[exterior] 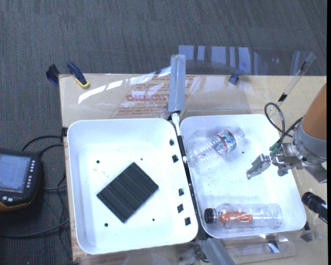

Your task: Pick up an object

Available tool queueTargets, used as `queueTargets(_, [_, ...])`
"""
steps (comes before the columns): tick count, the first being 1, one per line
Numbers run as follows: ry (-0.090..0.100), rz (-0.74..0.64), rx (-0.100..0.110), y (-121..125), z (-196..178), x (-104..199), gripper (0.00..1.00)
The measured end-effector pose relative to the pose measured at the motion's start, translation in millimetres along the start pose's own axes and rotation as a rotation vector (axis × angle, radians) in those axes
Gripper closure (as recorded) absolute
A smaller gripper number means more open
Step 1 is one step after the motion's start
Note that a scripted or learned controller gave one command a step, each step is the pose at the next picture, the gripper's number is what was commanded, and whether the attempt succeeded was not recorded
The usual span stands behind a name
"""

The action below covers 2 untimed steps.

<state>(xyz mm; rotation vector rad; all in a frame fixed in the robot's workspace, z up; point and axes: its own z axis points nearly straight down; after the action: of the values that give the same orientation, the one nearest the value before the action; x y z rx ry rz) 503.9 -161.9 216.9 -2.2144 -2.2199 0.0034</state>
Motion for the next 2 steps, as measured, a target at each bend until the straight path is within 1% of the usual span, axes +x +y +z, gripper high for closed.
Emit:
queueTargets(1, [-0.001, 0.205, -0.001, 78, -2, 25, 0.0])
queueTargets(2, [-0.002, 0.188, -0.014, 118, 74, 25, 0.0])
